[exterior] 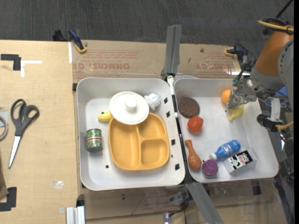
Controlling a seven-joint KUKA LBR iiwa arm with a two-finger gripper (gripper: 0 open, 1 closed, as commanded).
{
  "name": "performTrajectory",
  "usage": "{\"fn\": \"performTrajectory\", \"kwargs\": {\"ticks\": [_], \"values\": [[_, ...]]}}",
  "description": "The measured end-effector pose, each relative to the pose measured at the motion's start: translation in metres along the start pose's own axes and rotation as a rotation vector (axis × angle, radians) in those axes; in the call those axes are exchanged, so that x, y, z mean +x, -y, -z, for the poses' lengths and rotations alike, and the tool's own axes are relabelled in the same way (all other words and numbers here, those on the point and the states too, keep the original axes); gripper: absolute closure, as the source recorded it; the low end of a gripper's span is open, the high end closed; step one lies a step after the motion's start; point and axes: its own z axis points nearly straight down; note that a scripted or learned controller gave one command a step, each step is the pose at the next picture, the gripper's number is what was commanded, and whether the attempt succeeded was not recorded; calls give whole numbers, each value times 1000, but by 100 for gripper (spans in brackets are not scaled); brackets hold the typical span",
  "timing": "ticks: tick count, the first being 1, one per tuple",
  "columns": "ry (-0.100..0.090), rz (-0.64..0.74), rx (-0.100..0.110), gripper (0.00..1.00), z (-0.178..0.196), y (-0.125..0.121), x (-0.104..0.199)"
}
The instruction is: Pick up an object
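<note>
At right bin's (268,171) far corner: gripper (237,101) low over yellow piece (235,113), beside orange ball (226,96) | grip state: cannot tell | progress: approach made, nothing seen lifted | left: secure grasp, raise clear

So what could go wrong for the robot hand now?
The gripper sits in the right bin's far corner, crowded by the orange ball, a yellow piece and the bin wall. Two things might go wrong:
1. It could nudge the ball, which might roll off.
2. It could bump the wall or catch just the yellow piece's edge, so the piece might slip out when lifted.
</note>
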Motion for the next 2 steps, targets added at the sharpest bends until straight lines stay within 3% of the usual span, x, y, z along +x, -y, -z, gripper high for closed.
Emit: {"fn": "performTrajectory", "kwargs": {"ticks": [1,2], "values": [[-2,-216,-1,100,112,30,72],[-3,-19,0,100,-8,98,32]]}}
